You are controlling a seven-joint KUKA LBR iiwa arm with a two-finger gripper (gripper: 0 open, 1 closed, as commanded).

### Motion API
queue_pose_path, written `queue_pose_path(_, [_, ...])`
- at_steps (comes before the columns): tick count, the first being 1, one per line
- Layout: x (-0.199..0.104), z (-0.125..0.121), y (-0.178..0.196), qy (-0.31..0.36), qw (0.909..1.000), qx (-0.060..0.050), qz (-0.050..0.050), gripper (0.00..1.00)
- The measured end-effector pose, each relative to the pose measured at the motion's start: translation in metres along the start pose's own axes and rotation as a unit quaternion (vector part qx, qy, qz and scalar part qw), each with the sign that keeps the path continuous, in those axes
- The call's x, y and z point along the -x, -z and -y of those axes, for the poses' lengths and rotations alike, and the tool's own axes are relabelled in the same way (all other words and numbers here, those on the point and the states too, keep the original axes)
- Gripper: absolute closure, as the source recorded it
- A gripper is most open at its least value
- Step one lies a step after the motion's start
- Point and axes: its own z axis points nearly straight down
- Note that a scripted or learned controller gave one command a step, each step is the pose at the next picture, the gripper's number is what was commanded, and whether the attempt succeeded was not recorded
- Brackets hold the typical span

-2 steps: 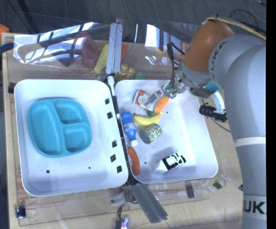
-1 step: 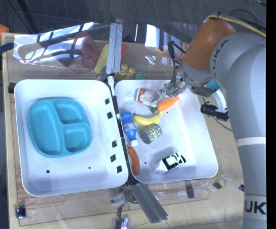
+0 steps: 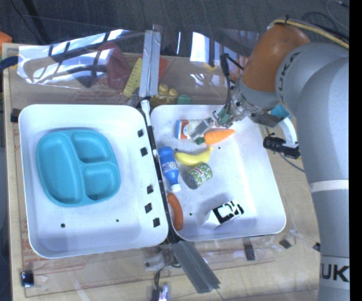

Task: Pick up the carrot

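The carrot (image 3: pixel 221 135) is orange with a green stub at its left end, and it lies level in the upper middle of the right bin (image 3: pixel 262 187). My gripper (image 3: pixel 217 121) reaches in from the right, directly above the carrot and touching or nearly touching its top. The wrist hides how the gripper meets the carrot.
Also in the right bin are a red-and-white carton (image 3: pixel 182 129), a banana (image 3: pixel 192 157), a blue bottle (image 3: pixel 168 165), a green can (image 3: pixel 197 175), a red-orange item (image 3: pixel 176 212) and a black-and-white box (image 3: pixel 228 211). The left bin (image 3: pixel 43 231) holds a blue divided plate (image 3: pixel 77 165).
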Motion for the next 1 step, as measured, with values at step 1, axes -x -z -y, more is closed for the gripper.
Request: queue_pose_path(1, [-0.0015, -0.0031, -0.0414, 0.066, 0.9978, 0.000, -0.001, 0.00])
